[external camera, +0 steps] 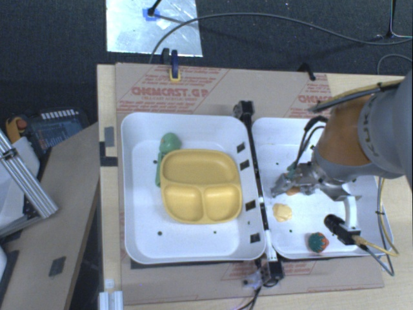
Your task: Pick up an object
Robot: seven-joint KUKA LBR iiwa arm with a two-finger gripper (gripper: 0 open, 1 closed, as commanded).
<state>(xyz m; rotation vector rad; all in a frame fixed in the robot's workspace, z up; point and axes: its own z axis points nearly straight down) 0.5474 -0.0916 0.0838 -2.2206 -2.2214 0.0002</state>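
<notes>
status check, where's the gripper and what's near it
Gripper low in right bin, fingers unclear. Small orange piece at its tip, grasp unconfirmed. Yellow lump and teal ball loose nearby.

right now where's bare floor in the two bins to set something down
Left bin: a bare strip along its near edge, below the yellow tray, which covers the middle with a green object at its far-left corner. Right bin: bare far-left area; crowded near the gripper, yellow piece and green-red ball.
</notes>
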